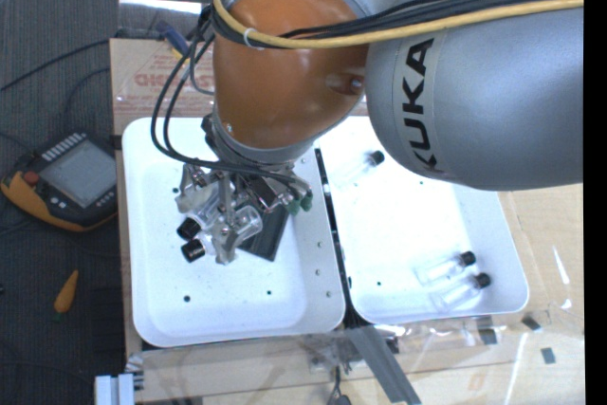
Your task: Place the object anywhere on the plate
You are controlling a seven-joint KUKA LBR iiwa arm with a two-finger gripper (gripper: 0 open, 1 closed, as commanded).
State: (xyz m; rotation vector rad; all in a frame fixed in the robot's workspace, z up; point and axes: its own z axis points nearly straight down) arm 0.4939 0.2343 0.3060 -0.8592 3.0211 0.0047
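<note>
- right bin [493, 299]: two clear vials with black caps [453, 272] lie near its front right corner, a third vial [365, 164] near the back left
- left bin [161, 299]: hand [223, 223] sits low over the middle, with a dark flat piece [267, 237] at its right side
- hand open or clenched: cannot tell, mechanism blocks view
- no plate visible
- orange wrist [280, 62] looms over the left bin's back

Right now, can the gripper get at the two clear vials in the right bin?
Probably yes. The gripper hangs over the left bin; the vials lie uncovered near the right bin's front corner.
</note>
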